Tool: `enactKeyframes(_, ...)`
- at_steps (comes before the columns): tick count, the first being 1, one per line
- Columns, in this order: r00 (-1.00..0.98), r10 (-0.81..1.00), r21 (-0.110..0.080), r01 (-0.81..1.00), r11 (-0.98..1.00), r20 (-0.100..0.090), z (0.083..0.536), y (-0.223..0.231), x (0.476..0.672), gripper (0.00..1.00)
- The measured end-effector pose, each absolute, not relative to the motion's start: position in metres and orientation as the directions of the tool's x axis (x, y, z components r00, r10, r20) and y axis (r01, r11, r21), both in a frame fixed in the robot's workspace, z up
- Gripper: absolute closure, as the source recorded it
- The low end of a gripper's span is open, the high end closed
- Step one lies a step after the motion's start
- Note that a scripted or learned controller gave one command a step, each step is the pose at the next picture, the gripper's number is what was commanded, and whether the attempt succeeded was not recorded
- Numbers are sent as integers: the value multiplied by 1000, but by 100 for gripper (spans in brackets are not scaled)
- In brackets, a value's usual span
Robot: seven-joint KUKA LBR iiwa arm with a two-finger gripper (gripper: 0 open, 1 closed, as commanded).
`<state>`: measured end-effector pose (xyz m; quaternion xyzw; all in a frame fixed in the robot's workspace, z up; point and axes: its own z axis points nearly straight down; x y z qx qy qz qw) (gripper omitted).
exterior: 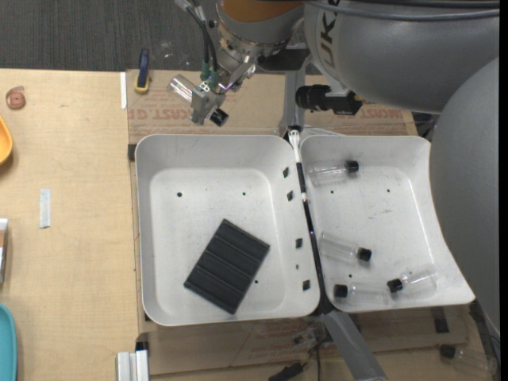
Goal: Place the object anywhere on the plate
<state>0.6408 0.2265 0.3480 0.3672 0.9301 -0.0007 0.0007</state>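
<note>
A black ridged rectangular plate (228,265) lies flat in the left bin (159,213), towards its front. My gripper (205,101) hangs beyond that bin's far rim, over the cardboard. A clear tube with a black cap (184,89) sits crosswise between its fingers, the cap end pointing down and right. The gripper is shut on this tube, well away from the plate.
The right bin (421,213) holds several more clear tubes with black caps, one near the back (332,170) and others at the front (413,279). The arm's grey body (444,46) looms over the right side. A blue-handled tool (144,68) lies behind the left bin.
</note>
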Motion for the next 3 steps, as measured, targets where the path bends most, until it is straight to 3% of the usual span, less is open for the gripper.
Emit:
enactKeyframes(1, -876, 483, -2, 483, 876, -1, 393, 201, 539, 100)
enactKeyframes(2, -908, 418, 0, 418, 908, -2, 326, 228, 627, 100)
enactKeyframes(3, -997, 80, 0, 80, 997, 0, 318, 201, 595, 100)
